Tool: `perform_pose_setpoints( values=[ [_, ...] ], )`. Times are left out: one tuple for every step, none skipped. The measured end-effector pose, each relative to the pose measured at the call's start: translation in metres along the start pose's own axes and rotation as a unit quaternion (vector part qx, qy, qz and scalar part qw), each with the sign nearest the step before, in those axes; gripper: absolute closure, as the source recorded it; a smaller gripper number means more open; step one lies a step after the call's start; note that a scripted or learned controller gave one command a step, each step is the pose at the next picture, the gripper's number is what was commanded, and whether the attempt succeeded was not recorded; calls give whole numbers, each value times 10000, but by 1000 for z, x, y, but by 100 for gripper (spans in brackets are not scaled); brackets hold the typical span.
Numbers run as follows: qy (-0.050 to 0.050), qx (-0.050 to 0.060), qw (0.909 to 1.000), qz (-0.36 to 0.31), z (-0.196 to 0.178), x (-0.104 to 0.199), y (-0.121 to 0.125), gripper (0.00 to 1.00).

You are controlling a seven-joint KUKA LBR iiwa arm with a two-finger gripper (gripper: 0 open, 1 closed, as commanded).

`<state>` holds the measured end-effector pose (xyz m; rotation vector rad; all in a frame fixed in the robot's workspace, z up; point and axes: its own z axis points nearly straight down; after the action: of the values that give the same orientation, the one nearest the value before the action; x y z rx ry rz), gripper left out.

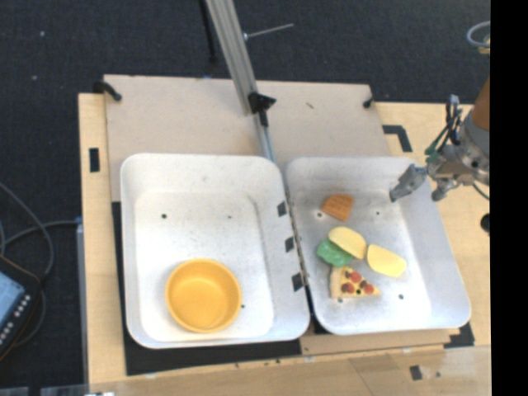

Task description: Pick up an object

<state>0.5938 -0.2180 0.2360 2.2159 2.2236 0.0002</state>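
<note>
The right bin (429,299) holds several toy foods. A brown cracker-like piece (337,206) lies nearest the back. In front of it a pale yellow piece (347,241) overlaps a green piece (332,254), with another yellow piece (385,261) to their right. A pizza slice (353,283) lies closest to the front. My gripper (417,195) hangs over the bin's back right corner, right of the brown piece and apart from it. It is open, with nothing between its fingers (404,183).
A yellow bowl (203,294) sits in the front of the left bin (140,221). A slanted metal pole (235,44) rises from between the bins at the back. The bench edge runs close to the bins' front.
</note>
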Motion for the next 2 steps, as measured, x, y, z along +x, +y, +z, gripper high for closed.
perform_pose_setpoints(
  values=[
    [-2,1,10000,-3,0,0,0,0],
    [-3,21,10000,19,43,-6,1,0]
  ],
)
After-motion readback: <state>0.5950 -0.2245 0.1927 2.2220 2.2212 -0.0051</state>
